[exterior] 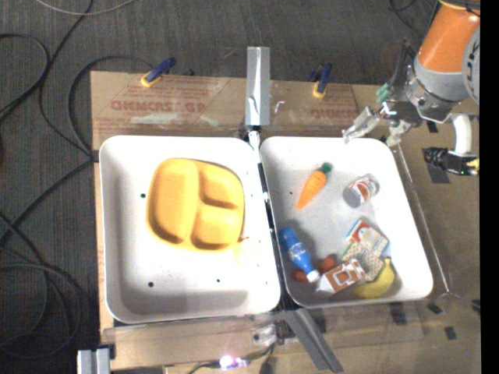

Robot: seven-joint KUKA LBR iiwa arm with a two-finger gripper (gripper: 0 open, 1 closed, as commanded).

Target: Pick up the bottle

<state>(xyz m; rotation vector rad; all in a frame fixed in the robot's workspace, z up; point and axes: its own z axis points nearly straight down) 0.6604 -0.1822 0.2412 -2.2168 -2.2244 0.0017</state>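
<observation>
A small blue bottle [296,251] with a white cap lies on its side near the front left of the right bin [405,189]. My gripper [374,125] hangs above the far right corner of that bin, well away from the bottle. Its two pale fingers are spread apart with nothing between them.
The right bin also holds a toy carrot [312,186], a small can [361,190], a colourful carton [365,243], a banana [376,281] and a red-and-white box [343,274]. A yellow compartment tray [196,203] lies in the left bin [125,279]. A metal divider [258,84] stands behind the bins.
</observation>
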